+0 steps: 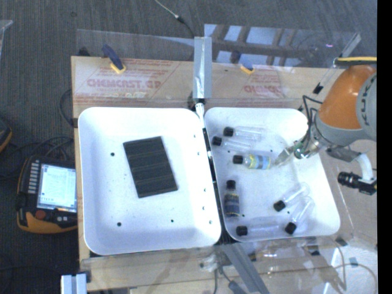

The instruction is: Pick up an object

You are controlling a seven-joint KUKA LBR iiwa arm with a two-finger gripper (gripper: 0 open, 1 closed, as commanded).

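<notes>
Approach step – gripper [288, 156] low in right bin [318, 222], tips just beside the green-label vial [256, 162]. Can't tell finger state, too small/blurred. Nothing seen held. Other vials lie scattered in same bin; dark ribbed pad [150, 166] in left bin [98, 225]. Next, prob – straddle vial body w/ the tips, clamp, lift

Dark grey carpet floor [37, 54] surrounds a plywood bench [86, 84].
</notes>
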